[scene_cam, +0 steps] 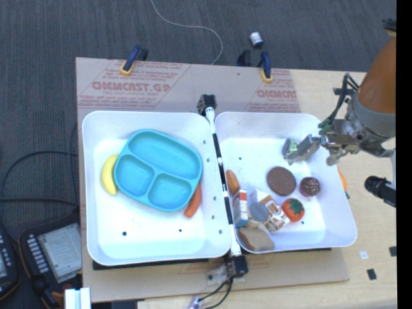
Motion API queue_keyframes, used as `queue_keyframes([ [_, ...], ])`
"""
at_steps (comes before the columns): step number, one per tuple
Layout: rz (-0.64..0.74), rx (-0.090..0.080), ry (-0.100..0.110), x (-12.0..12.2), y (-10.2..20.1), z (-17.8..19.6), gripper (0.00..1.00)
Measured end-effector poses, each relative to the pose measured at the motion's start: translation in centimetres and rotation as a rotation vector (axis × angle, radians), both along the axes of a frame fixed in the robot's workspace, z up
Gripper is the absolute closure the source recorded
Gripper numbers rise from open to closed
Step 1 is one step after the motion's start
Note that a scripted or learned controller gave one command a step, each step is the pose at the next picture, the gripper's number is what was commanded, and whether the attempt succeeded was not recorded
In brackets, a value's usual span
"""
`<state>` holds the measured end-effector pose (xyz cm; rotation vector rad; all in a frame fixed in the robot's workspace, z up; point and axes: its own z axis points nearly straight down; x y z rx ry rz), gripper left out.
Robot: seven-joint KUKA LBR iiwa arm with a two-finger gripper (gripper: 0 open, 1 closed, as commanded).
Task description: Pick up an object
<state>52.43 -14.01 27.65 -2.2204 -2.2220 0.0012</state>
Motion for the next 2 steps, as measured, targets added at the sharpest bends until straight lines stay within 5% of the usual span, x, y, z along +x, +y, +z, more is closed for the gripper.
queue_keyframes([
  [1, 0.000, 0.000, 0.004, 7.5, -1.8, -11.4, 0.00],
  [2, -0.001, -0.003, -0.009, 3.3, 2.1, -18.8, 0.00],
])
